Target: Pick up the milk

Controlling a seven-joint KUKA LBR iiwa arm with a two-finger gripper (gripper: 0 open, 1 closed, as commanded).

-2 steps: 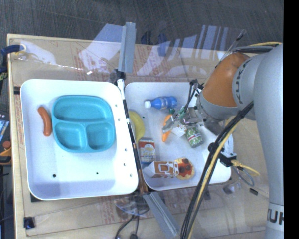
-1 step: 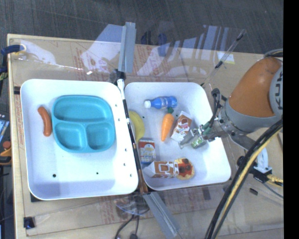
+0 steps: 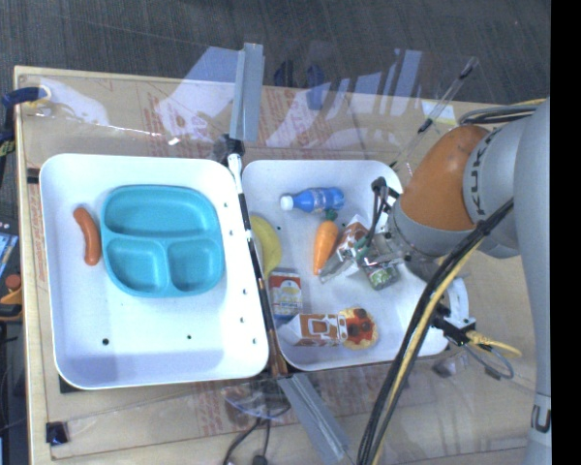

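My claw (image 3: pixel 368 257) hovers low in the right bin (image 3: pixel 397 342); I cannot tell its state. I'd center squarely over the milk carton (image 3: pixel 285 293), clear of the banana (image 3: pixel 264 242).

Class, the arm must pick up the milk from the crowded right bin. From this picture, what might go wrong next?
1. The gripper sits low among the carrot and a crumpled wrapper, while the milk lies further left by the banana; it may grab the wrong item.
2. The milk lies close to the bin wall, leaving little finger room.
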